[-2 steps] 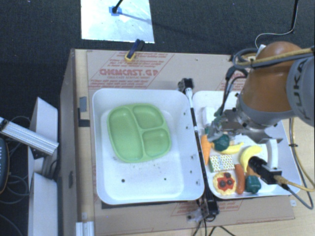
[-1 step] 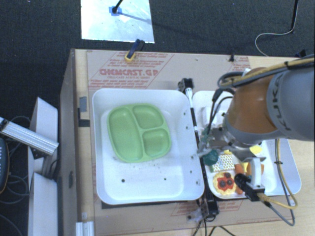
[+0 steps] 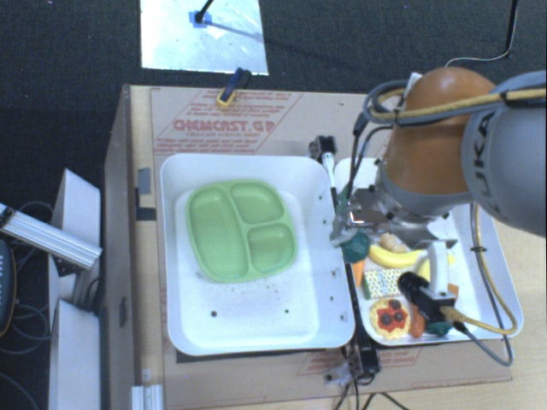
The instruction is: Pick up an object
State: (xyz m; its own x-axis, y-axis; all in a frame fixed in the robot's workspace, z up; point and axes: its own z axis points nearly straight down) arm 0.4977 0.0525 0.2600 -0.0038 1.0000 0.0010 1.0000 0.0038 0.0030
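Toy food lies in the right bin point(image 3: 506, 290): a yellow banana point(image 3: 395, 257), a dark green piece point(image 3: 357, 246), an orange carrot point(image 3: 358, 277), a round pizza with red toppings point(image 3: 391, 316) and a white piece point(image 3: 439, 261). The grey arm with its orange band point(image 3: 436, 143) hangs over this bin and hides its far half. My gripper point(image 3: 357, 219) is low at the bin's left wall, just above the green piece and the banana. I see nothing held in it.
The left bin point(image 3: 175, 229) holds a light green divided plate point(image 3: 241, 230). A cardboard sheet point(image 3: 231, 122) lies under both bins, with a yellow and black tool point(image 3: 231, 88) at its far edge. The wall between the bins is close to the gripper's left.
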